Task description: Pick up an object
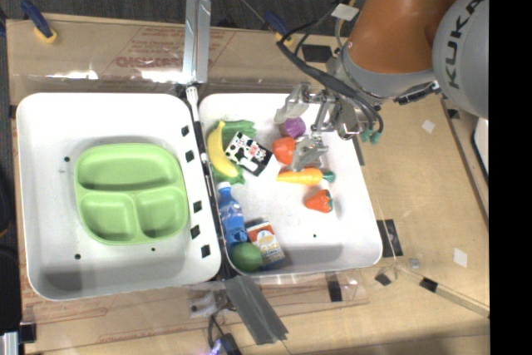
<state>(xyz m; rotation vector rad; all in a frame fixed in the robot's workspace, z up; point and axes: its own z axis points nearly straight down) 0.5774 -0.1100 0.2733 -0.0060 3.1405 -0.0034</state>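
At the left of the frame the left bin (33, 179) holds a green divided tray (129, 191), lying flat with its long side running left to right. A grey metal bar (197, 37) stands up from the divider between the bins, at upper centre. Just right of the divider, in the right bin (353, 241), a banana (218, 152) lies with its long axis running top to bottom, curved. Beside it sits a black-and-white patterned block (247, 152), tilted. Below these a blue bottle (232, 216) points up and down the frame, with a green ball (246, 256) and a small carton (266, 241) at its lower end. Further right are a red-orange tomato (284, 150), a purple item (293, 127), a carrot (301, 175) lying left to right, and a strawberry (317, 200). The gripper (314, 147) hangs over the tomato and carrot; whether its fingers grip anything cannot be told. The bench (424, 204) is pale wood, with dark flooring above.
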